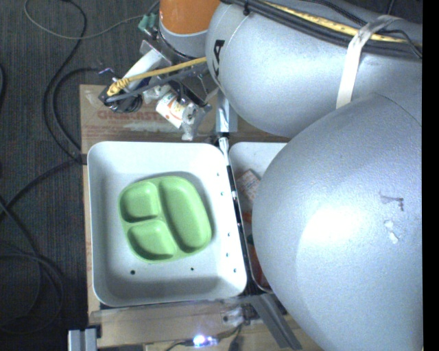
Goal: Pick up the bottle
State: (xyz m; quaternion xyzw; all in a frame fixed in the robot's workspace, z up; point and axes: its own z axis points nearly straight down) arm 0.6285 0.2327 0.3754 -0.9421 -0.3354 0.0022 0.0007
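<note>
One small white bottle (173,110), red-printed label, tight between the raised jaws.

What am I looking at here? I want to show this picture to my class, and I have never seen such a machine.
This is one photo from a camera fixed above a bench, looking down at a slant. The big grey rounded shapes are a robot arm reaching in from the right, with an orange band above its wrist. Its tool, the grasping end, sits near the top, above the bench's far edge. A small white object with a reddish label shows there, but I cannot tell whether it is gripped. Two shallow white bins lie side by side. The left bin holds a green divided tray. The arm covers most of the right bin.
</note>
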